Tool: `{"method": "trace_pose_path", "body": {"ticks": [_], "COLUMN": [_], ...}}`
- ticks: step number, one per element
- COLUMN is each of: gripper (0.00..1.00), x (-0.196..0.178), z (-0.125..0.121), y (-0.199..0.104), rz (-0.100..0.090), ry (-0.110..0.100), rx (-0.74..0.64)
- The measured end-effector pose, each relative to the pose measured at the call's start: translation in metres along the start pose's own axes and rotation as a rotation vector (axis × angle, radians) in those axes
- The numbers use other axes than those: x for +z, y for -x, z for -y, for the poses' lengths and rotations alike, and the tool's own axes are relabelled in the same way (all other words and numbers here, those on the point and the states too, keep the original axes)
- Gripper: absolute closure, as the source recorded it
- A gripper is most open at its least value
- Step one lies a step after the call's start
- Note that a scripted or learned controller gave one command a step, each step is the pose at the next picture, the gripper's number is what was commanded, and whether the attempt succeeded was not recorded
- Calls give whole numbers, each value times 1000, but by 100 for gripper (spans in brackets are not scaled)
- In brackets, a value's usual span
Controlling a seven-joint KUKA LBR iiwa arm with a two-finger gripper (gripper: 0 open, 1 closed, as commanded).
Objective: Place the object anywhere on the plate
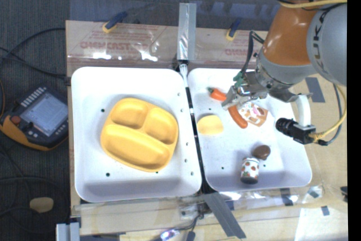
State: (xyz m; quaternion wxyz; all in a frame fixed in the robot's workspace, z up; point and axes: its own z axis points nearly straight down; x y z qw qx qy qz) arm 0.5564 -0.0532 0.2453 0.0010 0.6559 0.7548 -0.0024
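Spotted cup nearest, sausage just under claw

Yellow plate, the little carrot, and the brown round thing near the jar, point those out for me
yellow plate [140,134], camera view, on the divider ridge between its compartments.
carrot [216,94], camera view, on its orange body.
brown round thing [261,151], camera view, on its top.

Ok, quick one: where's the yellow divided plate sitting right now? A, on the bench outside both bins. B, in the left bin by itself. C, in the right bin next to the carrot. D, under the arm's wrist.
B: the yellow divided plate lies in the left bin, while the carrot and the other small items are in the right bin.
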Motion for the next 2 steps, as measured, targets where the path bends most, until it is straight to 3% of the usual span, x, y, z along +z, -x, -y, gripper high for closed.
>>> {"method": "trace_pose_path", "body": {"ticks": [1, 2], "gripper": [100, 0], "x": [0, 0], "z": [-17, -17], "y": [-94, -94], "rz": [-5, -4], "ry": [-1, -1], "rx": [-48, -48]}}
